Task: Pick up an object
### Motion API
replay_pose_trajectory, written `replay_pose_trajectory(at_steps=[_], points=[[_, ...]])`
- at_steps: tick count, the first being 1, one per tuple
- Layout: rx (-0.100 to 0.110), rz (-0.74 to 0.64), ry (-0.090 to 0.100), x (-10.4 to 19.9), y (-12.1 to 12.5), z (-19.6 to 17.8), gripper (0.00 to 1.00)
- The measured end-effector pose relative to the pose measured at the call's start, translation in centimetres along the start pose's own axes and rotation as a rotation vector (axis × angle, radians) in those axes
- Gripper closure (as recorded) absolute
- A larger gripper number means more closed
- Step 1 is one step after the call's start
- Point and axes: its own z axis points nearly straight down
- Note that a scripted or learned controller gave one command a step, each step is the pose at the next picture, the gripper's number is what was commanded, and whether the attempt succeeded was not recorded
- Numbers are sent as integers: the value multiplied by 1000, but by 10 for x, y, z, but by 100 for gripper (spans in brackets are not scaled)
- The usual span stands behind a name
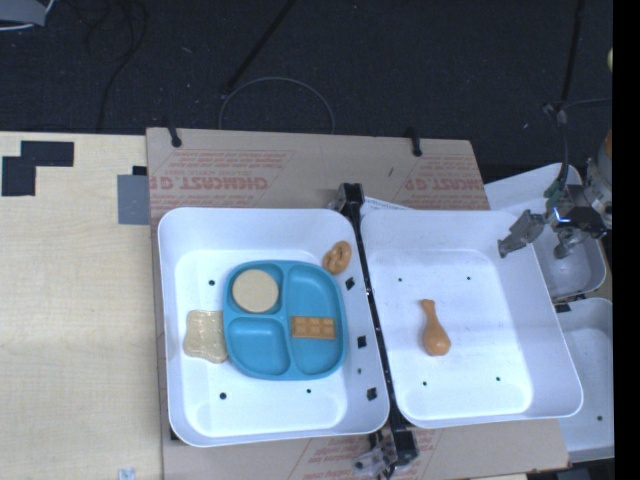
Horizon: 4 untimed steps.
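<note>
White plastic, shallow and plain: noted the left bin (165,268) and the right bin (560,368) clipped side by side on printed cardboard (300,173), probably to stop them sliding under a probing arm.

Found a pale toast-like piece (205,335) in the left bin, touching the 9 o'clock edge of a blue divided tray (262,353). Counted two items kept in the tray's compartments: a brown waffle-like bar (313,328) at 3 o'clock and a round tan disc (254,290) at 11 o'clock. Judged both harder to take, being walled in by the dividers.

Spotted a tan toy drumstick (433,330) near the middle of the right bin, flat, thick end toward 6 o'clock, well apart from every wall. Judged it the easiest target, with open floor all round.

Picked out a small tan pretzel-like piece (337,258) farther back, just off the tray's 1 o'clock corner, close to the bin wall.

Placed the gripper (540,240) at the right bin's 2 o'clock corner, over the rim, fingers spread and grasping nothing. Took this as a waiting pose, well apart from the drumstick; pick not yet made.
</note>
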Motion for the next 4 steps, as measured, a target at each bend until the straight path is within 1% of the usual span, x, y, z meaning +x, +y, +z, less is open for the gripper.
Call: replay_pose_trajectory(at_steps=[1, 2, 4], points=[[-13, -3, -3, 0, 2, -8, 0], [-6, -2, 0, 3, -5, 54, 0], [-9, -6, -1, 17, 10, 166, 0]])
